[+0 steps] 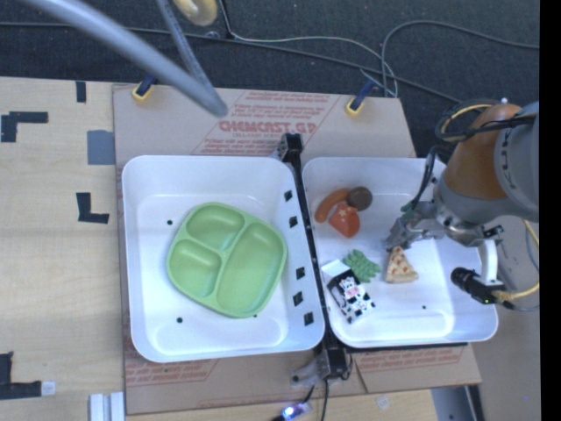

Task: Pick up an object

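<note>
In the right-hand bin (438,323), the gripper (405,235) hangs low just above a toy pizza slice (401,267).
The slice lies directly below the fingertips in this view, its point aimed up at them and its crust edge away. Whether the fingers are spread or closed cannot be told. A green leafy toy (360,264) lies just left; a green divided plate (228,258) sits in the left bin.
</note>
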Tool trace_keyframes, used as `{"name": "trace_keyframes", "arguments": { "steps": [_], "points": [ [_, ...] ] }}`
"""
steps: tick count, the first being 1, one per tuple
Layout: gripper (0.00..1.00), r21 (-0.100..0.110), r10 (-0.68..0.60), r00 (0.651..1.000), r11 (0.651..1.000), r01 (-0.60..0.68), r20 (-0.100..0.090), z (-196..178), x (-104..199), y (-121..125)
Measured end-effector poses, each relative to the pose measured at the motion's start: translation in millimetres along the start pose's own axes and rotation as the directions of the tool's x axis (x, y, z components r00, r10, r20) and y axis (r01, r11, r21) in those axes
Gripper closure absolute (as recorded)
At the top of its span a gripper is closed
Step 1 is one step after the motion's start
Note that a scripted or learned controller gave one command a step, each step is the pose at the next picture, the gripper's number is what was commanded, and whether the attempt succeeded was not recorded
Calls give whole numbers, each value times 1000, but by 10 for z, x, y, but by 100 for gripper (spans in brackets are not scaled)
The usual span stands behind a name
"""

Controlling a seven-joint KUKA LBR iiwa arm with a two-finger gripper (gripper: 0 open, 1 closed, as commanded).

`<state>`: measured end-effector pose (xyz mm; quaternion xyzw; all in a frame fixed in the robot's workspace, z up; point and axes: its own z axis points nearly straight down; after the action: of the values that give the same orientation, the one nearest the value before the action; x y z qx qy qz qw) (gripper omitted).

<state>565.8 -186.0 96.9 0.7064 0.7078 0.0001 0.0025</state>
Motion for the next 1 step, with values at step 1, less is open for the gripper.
{"name": "trace_keyframes", "arguments": {
  "steps": [1],
  "points": [
    [100, 0, 1, 1000, 1000, -1, -3, -604, 2, -57]
  ]
}}
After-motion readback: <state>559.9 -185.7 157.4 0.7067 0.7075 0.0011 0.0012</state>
